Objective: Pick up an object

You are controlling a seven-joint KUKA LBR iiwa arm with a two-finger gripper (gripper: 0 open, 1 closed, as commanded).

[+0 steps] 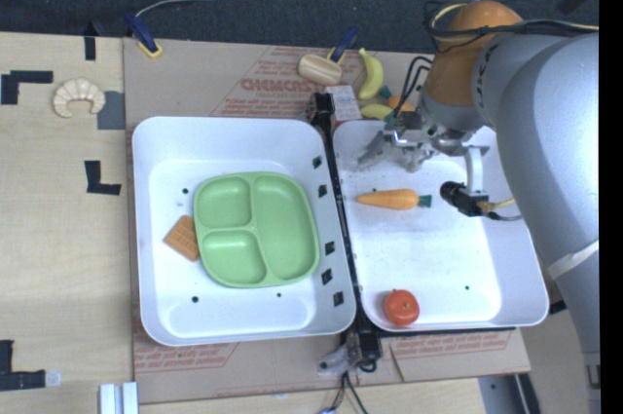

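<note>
An orange carrot [388, 200] lies across the upper middle of the right bin [487, 290]. A red tomato [400, 306] rests near that bin's front edge. My gripper [394, 150] is at the bin's back, just beyond the carrot and not touching it. It is open, its two metal fingers spread with nothing between them. The grey arm and its orange band reach in from the right.
The left bin [161, 149] holds a green divided plate [258, 229] with a tan cracker [182, 238] tucked at its left side. Behind the bins lie a banana [370, 76], a bread roll [319, 68] and a small box [343, 100]. A croissant [78, 96] sits far left on the bench.
</note>
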